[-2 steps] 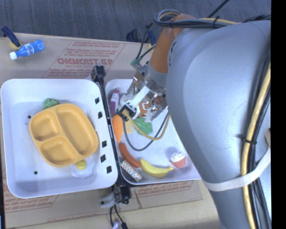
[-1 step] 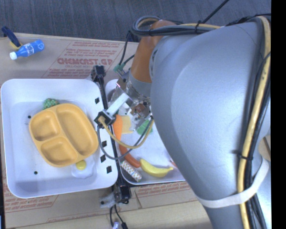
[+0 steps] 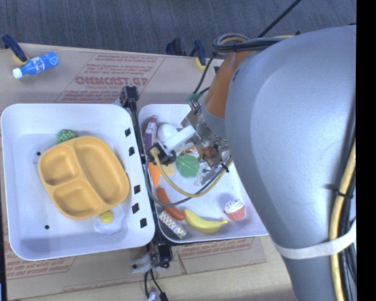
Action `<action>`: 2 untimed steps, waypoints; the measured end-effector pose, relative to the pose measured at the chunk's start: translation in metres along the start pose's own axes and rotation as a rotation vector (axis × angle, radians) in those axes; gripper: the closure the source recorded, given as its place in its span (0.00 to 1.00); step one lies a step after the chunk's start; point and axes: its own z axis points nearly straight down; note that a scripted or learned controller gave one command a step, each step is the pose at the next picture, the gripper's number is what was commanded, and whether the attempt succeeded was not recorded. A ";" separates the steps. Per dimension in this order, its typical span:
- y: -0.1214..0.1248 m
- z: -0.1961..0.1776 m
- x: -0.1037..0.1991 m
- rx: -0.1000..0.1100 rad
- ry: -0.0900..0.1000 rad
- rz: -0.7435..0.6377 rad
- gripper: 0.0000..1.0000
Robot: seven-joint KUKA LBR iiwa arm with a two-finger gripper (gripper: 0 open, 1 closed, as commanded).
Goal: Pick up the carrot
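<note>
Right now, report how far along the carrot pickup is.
Done: the arm has reached into the right bin, and the hand sits over the toys near the green piece. In hand: nothing visibly gripped. The carrot lies by the bin's left wall, apart from the hand. Left: get over the carrot, grasp it and lift.

Fixed overhead view, slanted down on both white bins [image 3: 12, 187] side by side; my arm [image 3: 288, 137] enters from the right, close beneath it.
</note>
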 end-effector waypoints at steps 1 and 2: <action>-0.061 0.000 0.000 0.000 0.000 0.138 0.00; -0.077 0.000 0.020 -0.003 0.003 0.122 0.00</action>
